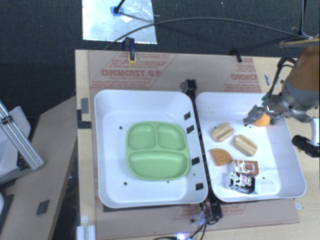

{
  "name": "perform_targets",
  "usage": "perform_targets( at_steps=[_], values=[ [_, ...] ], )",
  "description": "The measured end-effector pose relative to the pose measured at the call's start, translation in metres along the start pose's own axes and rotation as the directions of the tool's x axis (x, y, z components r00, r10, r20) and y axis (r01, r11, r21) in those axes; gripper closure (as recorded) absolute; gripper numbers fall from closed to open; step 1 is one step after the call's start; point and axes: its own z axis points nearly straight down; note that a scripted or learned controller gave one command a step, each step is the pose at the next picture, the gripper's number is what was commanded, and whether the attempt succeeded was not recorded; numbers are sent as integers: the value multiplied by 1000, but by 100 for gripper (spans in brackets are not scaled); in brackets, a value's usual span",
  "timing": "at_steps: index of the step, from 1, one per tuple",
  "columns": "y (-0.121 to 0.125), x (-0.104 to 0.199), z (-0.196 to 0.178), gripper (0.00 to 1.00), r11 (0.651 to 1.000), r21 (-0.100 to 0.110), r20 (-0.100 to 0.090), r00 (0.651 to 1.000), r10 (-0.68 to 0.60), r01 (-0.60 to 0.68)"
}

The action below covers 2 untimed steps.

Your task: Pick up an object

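In the camera view, the gripper (pixel 256 117) sits low over the far right part of the right bin (pixel 280 190), at the end of the grey arm (pixel 300 86) that reaches in from the right. A small orange object (pixel 262 120) lies right at the dark fingers, touching or nearly so; whether it sits between them or just beside them cannot be told, and how far they are parted cannot be told either. If this orange object is the target, the step will likely go best with the fingers straddling it squarely and closing before any lift, then rising straight up so it is not knocked against the bin wall.

Nearer than the gripper, the right bin holds a pale bread roll (pixel 222 132), a second roll (pixel 245 145) just beside it, a brown wedge-shaped piece (pixel 221 156), and a small printed carton (pixel 243 175) nearest the front rim. All lie apart from the gripper.

Left of the gripper, the left bin (pixel 107 134) holds a green divided plate (pixel 157 150), its three compartments bare. Both bins rest on the worktop (pixel 150 69).
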Motion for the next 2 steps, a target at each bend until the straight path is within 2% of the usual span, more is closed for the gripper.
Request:
perform_targets(
  at_steps=[2],
  values=[
    [5,4,95,0,1000,1,0,1000,2,-2]
  ],
)
